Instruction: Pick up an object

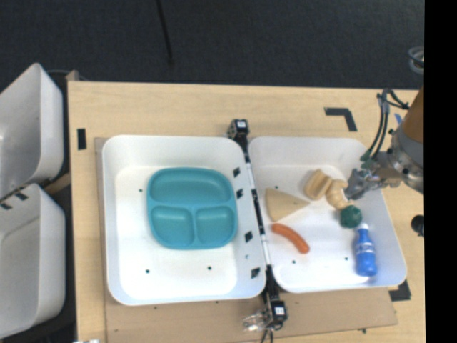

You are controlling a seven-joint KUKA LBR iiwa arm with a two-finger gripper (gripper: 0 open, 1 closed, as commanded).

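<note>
**Gripper low over the right bin, nothing yet lifted**

The likeliest target is the tan bread-like pieces (pixel 323 186), two rounded, matte lumps lying touching each other in the far right part of the right bin (pixel 300 148); the gripper (pixel 355 184) sits just to their right, close to the rightmost lump; at this size its tip is a grey blur, so whether it is spread or pressed together cannot be told, and nothing can be seen held in it.

The step in hand looks like the approach or the descent onto an object; the pick itself is not yet done; the next move calls for settling squarely over one lump, closing on it and lifting straight up without dragging its neighbours.

Just near of the gripper lies a dark green ball (pixel 350 216), small and dull; nearer again, a blue bottle (pixel 365 249) with a white cap lies on its side, smooth and glossy. To the left are a pale wedge (pixel 284 205), flat-faced and triangular, and an orange sausage (pixel 291 238), slim, curved and shiny.

The left bin (pixel 128 277) holds a teal divided plate (pixel 191 207), rounded, with three compartments; both bins are shallow white plastic on a light wooden bench (pixel 157 109).
</note>
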